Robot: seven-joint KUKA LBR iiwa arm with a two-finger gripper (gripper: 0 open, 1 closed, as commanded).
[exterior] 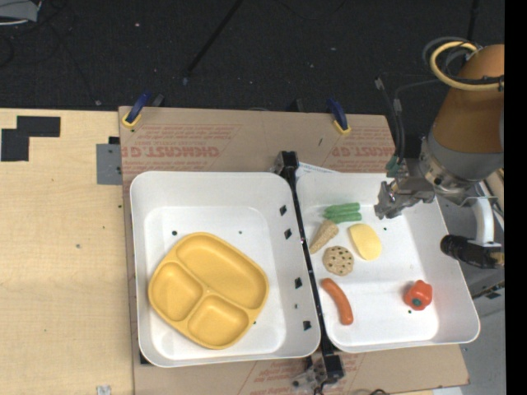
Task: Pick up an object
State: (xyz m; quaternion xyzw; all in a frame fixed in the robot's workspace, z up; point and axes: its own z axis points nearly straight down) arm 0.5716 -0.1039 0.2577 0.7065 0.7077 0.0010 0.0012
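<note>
Two white bins sit side by side on the bench. The left bin holds a yellow tray with three spaces in it. The right bin holds the toy food, and any piece would do for the job of picking one up. Near the middle wall lie a green bean, a tan cone, a round cookie and a yellow lemon piece, all close together. A red sausage lies nearer to us, and a little red tomato sits alone, well apart from the others, toward the right. The arm comes in from the right, and its gripper hangs over the far part of the right bin, just right of the green bean. I cannot tell if its fingers are apart or together (they look dark and tiny from here), and nothing sits between them. These toys are probably light, hard plastic, so they may be slippery and scoot away when pushed. The lemon piece looks like the closest easy one; I would pinch it across its narrow middle. The tomato is round and might roll.
</note>
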